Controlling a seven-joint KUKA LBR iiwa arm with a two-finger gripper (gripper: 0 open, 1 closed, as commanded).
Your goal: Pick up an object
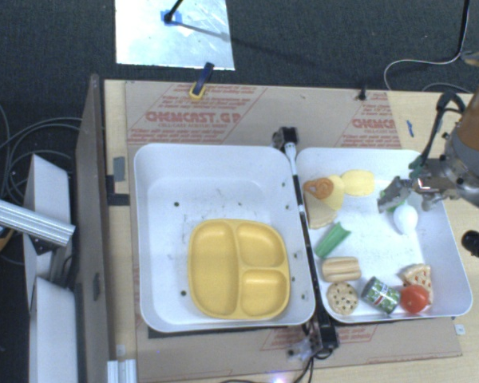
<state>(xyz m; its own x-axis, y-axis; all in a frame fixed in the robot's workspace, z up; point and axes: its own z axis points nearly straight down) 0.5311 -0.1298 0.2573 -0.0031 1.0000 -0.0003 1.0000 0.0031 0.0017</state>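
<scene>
Over right bin (pixel 455 290) | claw (pixel 401 202) clamped on white egg (pixel 405 219)

Even overhead light, moderately bright. Strong glare on foil sheet (pixel 174 21) at top. White bins (pixel 168 174) slightly washed out, shadows soft. Floor dark. Overall softness, low resolution, small items indistinct.
</scene>
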